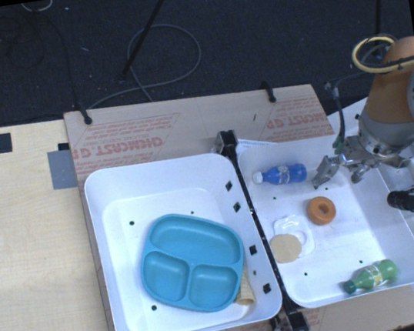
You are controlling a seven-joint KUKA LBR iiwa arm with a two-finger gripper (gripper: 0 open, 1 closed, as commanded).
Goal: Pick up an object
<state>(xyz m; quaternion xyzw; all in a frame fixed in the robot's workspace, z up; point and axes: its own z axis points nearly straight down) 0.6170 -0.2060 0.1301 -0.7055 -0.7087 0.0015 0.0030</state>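
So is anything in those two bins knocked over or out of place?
Both bottles lie on their sides in the right bin: the blue bottle near the back, the green bottle near the front. The blue tray sits crooked in the left bin.

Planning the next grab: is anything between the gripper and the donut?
Nothing visible. The gripper sits over the right bin, up and right of the donut, with bare bin floor between them. The blue bottle lies off to the left.

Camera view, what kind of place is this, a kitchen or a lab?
Probably a robot lab: a robot arm over two white bins of toy items such as a blue tray, with loose cables behind.
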